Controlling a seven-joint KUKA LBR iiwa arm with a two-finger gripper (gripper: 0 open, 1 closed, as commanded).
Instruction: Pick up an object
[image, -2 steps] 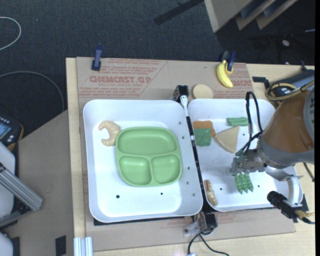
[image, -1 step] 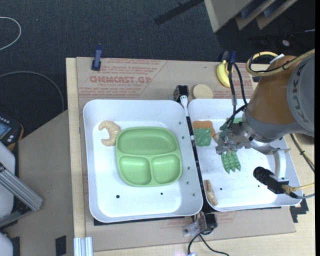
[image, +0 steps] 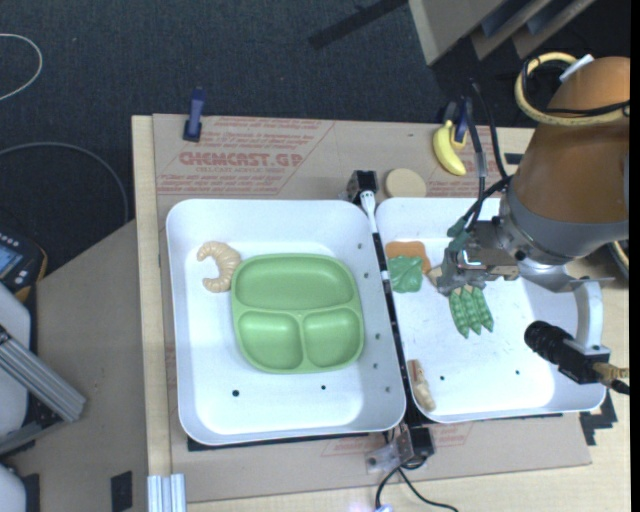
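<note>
Gripper (image: 468, 283), right bin (image: 520, 395): poised over bin's left half, directly above green ridged toy (image: 471, 310); jaws' state cannot be told.
Green ridged toy: on right bin floor, at gripper tip.
Green leafy piece (image: 406, 272), orange block (image: 407, 250): touching, by right bin's left wall.
Left bin (image: 200, 380): green divided plate (image: 297, 310) centred; croissant (image: 219, 265) beside plate's upper-left corner.
Worktop (image: 250, 155) behind bins: banana (image: 449, 148), tan disc (image: 405, 183).

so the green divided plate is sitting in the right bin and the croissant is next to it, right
Not quite: the camera view shows the green divided plate in the left bin, not the right one. The croissant does lie beside it, at the plate's upper left corner.
</note>
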